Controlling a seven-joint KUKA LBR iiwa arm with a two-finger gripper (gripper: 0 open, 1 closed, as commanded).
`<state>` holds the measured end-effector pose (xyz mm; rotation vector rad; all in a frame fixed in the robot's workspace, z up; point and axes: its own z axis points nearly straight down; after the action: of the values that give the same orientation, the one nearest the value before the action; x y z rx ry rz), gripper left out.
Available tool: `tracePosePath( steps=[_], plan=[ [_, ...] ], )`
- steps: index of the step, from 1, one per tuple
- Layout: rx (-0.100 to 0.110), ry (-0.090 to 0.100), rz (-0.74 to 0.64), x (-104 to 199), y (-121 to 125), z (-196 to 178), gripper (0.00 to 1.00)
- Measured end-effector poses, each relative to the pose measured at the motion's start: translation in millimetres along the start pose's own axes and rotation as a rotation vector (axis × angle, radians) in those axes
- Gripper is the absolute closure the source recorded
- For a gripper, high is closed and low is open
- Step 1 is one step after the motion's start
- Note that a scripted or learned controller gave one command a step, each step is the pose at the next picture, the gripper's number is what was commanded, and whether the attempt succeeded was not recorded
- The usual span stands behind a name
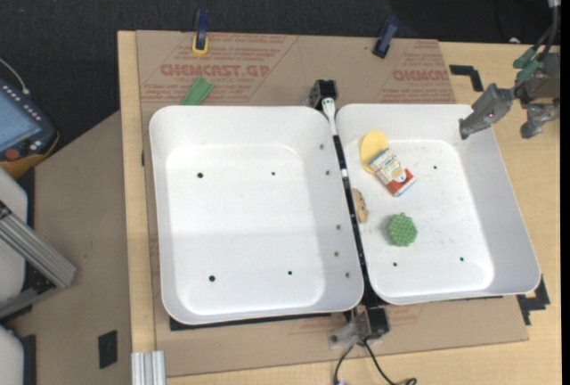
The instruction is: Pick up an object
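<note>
Hovering at the upper right corner of the right bin [508, 196], the gripper [506, 113] sits over the bin's far rim with two grey fingers [478, 114] splayed apart and nothing between them. The finger pair is seen at a slant, so its height above the bin floor cannot be judged.

Candidate objects all lie in the right bin, toward its left half, i.e. left of and nearer the camera than the gripper:
- small carton [393, 172], white with red and blue print, lying flat, long axis running diagonally from upper left to lower right; nearest item to the gripper
- yellow piece [374, 143] touching the carton's upper left end
- green knobbly ball [402, 230] below the carton, apart from it, standing free
- small tan item [361, 204] right against the bin's left wall, beside the divider between the bins

Judgement: the carton is the likeliest target. The approach runs leftward and down across bare bin floor, nothing standing between. Fingers would probably need to close across the carton's short axis; the yellow piece abutting one end could be nudged or caught with it. The green ball is the cleaner isolated option. The tan item looks awkward, too close to the wall.

Left bin [178, 196] holds no objects. Clamps [201, 33] and a green scrap [197, 91] sit on the cardboard behind the bins, out of the way
</note>
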<state>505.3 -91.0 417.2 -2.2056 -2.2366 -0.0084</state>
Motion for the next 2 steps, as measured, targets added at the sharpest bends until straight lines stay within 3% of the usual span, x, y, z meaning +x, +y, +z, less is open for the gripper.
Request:
tracePosePath(
  steps=[1,2],
  plan=[
    [-0.002,-0.001,-0.002,121.6,12.0,-30.3,0.00],
    [-0.001,-0.004,0.013,113.4,12.1,-39.4,1.00]
  ],
)
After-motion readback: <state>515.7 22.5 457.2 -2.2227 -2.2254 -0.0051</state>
